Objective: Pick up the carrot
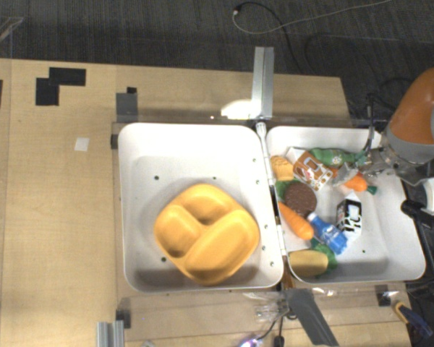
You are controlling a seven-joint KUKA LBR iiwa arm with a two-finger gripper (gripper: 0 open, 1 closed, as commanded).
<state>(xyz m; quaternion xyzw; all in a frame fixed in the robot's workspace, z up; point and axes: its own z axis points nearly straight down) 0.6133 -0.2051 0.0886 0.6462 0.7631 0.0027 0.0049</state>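
Camera view puts the carrot in the right bin, lying against that bin's left wall about halfway along it, slanted, with a brown round piece touching its far end and a blue item just beside its near end. You will find the gripper well apart from it, over the far right corner of the same bin, at the end of the arm coming in over the right rim. It hangs near a green packet and a small orange piece with a green tip. Dark and crowded against that clutter, the gripper does not let you judge whether it is spread or pressed together, and nothing can be seen caught in it. So reckon the task as barely begun: the carrot rests on the bin floor, not yet grasped or lifted. What is left is the whole of it: crossing the bin to the left wall, coming down on the carrot and raising it. The wall and the close neighbours look likely to crowd that grasp. The left bin carries a yellow divided plate, which has no part in this.
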